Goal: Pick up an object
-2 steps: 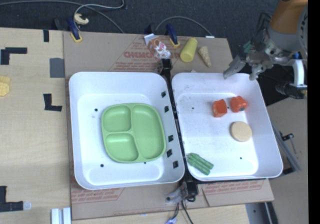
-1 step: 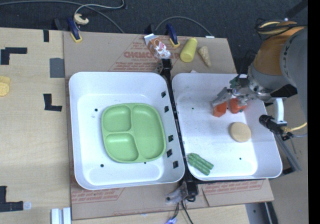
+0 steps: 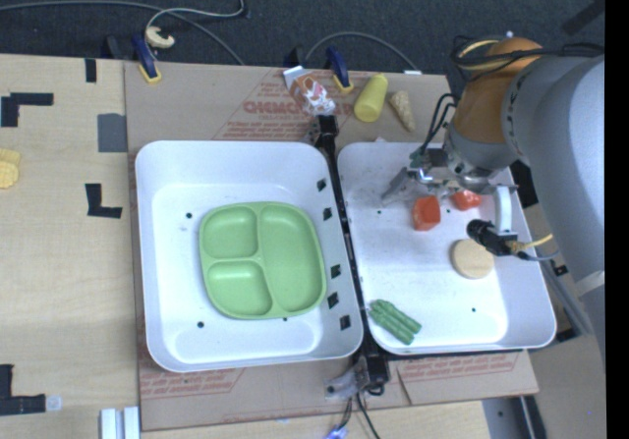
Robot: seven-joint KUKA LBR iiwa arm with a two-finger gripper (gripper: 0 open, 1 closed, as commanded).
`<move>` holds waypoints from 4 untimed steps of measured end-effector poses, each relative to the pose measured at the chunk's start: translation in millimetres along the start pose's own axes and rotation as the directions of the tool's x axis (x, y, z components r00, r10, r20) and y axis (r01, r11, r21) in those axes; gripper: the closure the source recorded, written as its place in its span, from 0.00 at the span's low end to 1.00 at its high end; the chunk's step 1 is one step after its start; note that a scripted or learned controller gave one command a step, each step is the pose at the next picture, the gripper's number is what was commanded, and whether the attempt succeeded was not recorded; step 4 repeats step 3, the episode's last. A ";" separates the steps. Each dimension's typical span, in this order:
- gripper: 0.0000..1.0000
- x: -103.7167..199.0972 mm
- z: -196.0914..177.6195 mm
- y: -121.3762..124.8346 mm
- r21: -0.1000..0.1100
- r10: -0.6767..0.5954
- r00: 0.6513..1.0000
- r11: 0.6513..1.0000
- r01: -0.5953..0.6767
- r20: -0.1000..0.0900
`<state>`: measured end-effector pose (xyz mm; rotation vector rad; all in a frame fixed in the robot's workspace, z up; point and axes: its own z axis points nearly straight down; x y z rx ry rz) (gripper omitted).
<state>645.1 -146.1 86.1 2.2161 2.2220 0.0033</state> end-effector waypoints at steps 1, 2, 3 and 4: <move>0.00 -6.1 -0.5 -22.6 0.000 0.001 1.000 1.000 -0.001 0.001; 1.00 -6.4 -11.0 -22.0 -0.002 0.001 1.000 1.000 -0.001 0.003; 1.00 75.2 -98.8 -2.8 0.003 0.000 1.000 1.000 0.000 -0.002; 1.00 75.2 -98.8 -2.8 0.003 0.000 1.000 1.000 0.000 -0.002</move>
